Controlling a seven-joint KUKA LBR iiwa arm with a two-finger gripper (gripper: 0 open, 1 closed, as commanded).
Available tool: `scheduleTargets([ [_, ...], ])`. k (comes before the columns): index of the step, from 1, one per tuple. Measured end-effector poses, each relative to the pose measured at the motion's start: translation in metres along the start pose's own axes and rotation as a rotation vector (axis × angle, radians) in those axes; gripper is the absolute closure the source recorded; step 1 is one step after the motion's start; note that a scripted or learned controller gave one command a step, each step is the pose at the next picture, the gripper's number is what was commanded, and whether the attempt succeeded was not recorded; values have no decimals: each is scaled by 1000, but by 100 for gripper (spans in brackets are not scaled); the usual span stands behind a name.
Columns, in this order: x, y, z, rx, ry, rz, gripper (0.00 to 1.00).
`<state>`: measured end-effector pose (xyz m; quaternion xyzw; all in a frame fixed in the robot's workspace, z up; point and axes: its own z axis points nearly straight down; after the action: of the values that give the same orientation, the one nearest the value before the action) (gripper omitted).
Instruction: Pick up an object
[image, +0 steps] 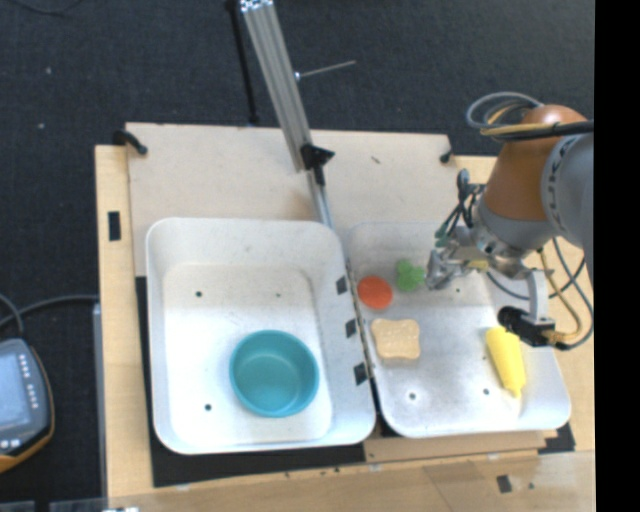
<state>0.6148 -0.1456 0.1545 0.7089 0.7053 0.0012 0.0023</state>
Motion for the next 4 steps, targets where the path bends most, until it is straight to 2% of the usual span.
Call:
scheduleTargets([
  [1, 7, -5, -54, -2, 1, -8, 100],
  [3, 2, 1, -147, -2, 0, -9, 100],
  [4, 53, -15, -129, 4, 1, -10, 100],
])
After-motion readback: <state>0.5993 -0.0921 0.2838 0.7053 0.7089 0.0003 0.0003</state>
